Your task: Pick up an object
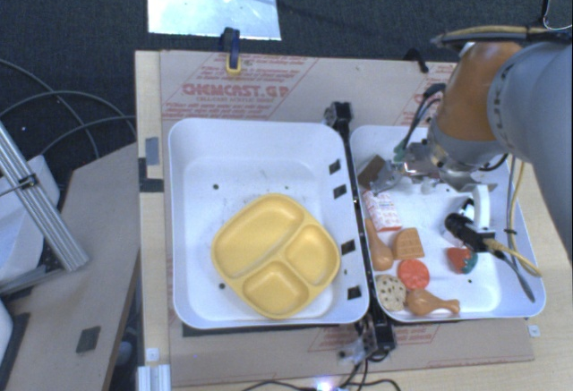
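The nearest candidate for the pick is the red-and-white packet, lying flat in the right bin just below and to the left of the jaws. Something brown sits right beside the jaws on their left, against the bin's inner wall; whether it is a loose item or part of the tool cannot be made out. Further below the jaws lie a tan cracker-like piece, an orange carrot-like piece, a red round slice, a speckled cookie and a toy drumstick. A small red and green item rests to the lower right of the jaws, next to a black cable fitting.

The arm is bent low over the upper part of the right bin, and the jaws sit down among the items, but whether they are open or closed cannot be told from this angle, and nothing is plainly seen between them. This looks like the reach or descent stage, with the grasp not yet proven.

The next move calls for settling squarely over one item, probably the packet, closing, then lifting straight up to test the hold. Far to the left of the jaws, the left bin holds a yellow divided tray.
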